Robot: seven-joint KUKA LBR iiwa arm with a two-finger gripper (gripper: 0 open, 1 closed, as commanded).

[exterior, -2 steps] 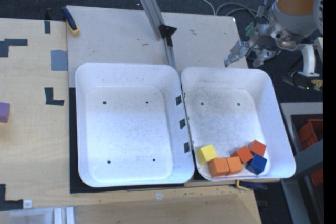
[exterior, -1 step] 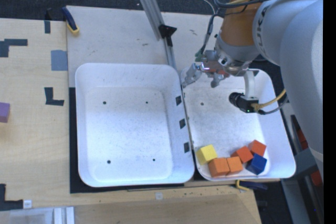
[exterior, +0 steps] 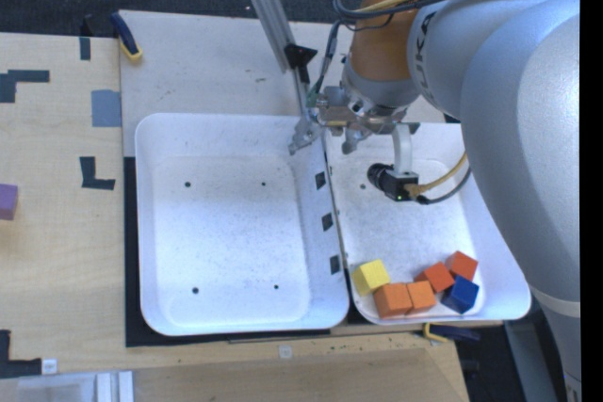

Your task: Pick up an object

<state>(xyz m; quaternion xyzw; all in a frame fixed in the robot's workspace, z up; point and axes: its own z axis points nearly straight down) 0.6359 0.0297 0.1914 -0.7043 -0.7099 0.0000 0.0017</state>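
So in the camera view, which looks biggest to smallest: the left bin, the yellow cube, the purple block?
1. Left bin, by far the largest.
2 and 3. Yellow cube and purple block: unsure, since the picture's edge cuts off the purple block.

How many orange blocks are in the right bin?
4, all at the near edge of the right bin: one beside the yellow block, one next, one behind, one farthest right. The arm may hide more.

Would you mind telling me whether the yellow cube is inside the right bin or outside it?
Inside. The yellow cube rests on the right bin's floor near its lower-left corner, beside the orange cubes.
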